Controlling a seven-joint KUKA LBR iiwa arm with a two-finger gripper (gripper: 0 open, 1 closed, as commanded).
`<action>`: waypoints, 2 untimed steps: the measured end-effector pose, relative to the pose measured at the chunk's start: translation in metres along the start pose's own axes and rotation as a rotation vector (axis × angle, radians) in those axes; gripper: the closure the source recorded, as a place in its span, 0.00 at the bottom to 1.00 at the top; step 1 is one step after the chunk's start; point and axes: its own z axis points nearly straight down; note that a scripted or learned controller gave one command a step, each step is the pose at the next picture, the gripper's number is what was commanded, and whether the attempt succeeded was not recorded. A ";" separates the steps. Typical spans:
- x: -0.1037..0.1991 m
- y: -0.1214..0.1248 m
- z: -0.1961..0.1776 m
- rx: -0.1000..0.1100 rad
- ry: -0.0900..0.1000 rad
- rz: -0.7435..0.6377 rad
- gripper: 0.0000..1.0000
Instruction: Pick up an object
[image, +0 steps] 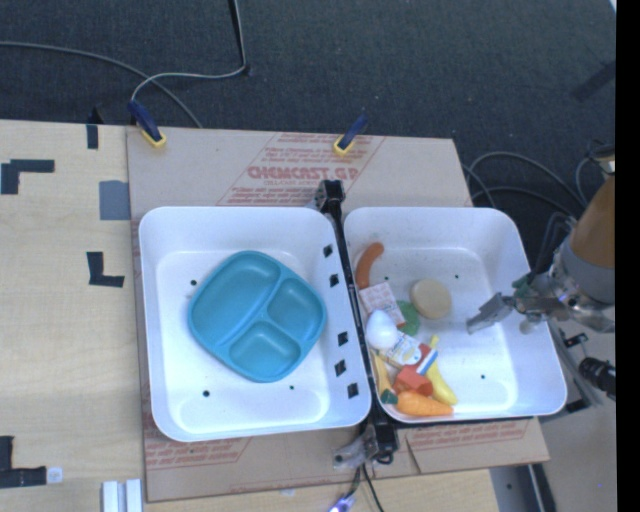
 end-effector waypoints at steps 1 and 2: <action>0.060 0.061 0.056 0.000 0.001 -0.002 0.00; 0.093 0.078 0.091 -0.014 -0.007 0.001 0.00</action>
